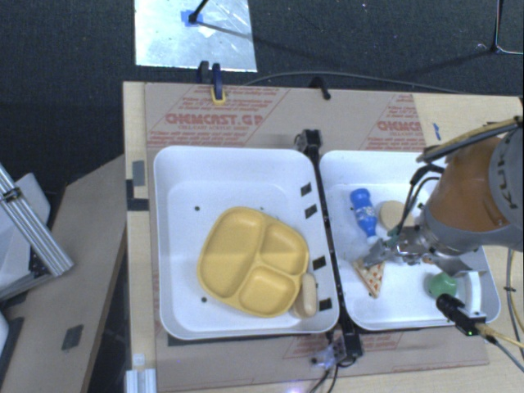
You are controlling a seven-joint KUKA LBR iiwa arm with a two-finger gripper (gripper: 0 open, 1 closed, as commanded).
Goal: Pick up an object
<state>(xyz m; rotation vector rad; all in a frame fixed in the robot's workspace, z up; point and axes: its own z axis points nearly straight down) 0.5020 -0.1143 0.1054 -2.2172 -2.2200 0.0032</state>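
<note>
**Pizza slice lies just at 7 o'clock from the pincer, tip toward the front wall**

Camera view: The arm comes in from 3 o'clock and bends over the right bin (344, 170), its orange band sitting above the wrist. The pincer (381, 252) hangs low over the middle of that bin, pointing toward 9 o'clock. How wide its tips stand I cannot tell; the metal parts blur together against the white floor, and nothing is plainly caught between them.

The nearest thing to it is a pizza slice (371, 277), a flat tan wedge with red specks. It lies just at 7 o'clock from the pincer, perhaps touching it at the wide crust end. Its long axis runs roughly from 12 to 6 o'clock, with the pointed end toward the bin's near wall. That makes it the likely target, and a short drop toward 7 o'clock looks like all the move needs, closing across the wedge's short width.

Other choices sit close by. A blue bottle (363, 210) lies at 11 o'clock from the pincer, its axis near 12 to 6. A pale round object (392, 214) rests just beside it at 3 o'clock. A green object (442, 285) sits at 4 o'clock, partly under the arm.

The left bin (176, 219) holds a yellow divided tray (254, 260) with a beige roll (307, 295) touching its 4 o'clock edge, well apart from the pincer.
</note>
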